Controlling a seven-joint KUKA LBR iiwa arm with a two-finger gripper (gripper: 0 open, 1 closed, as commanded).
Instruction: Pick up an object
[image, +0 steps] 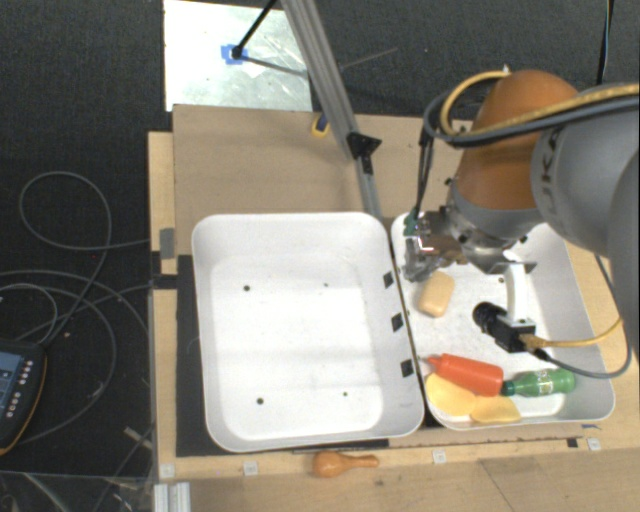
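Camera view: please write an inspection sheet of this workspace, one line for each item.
Surface: bench bearing left bin and right bin.
Job's things: beige block, orange carrot, green bottle, yellow pieces, all in the right bin.
Clutter: orange pear-shaped toy on the bench's front edge.
Grippers: gripper above the beige block.
Cables: yellow cable on the arm; black loops on the floor.
Surroundings: handheld pendant, tripod leg.

The shallow white left bin (300, 330) lies open. The right white bin's (590, 400) near end is crowded by an orange carrot-shaped toy (468, 372), a green plastic bottle (538, 382) and yellow pieces (470, 402).
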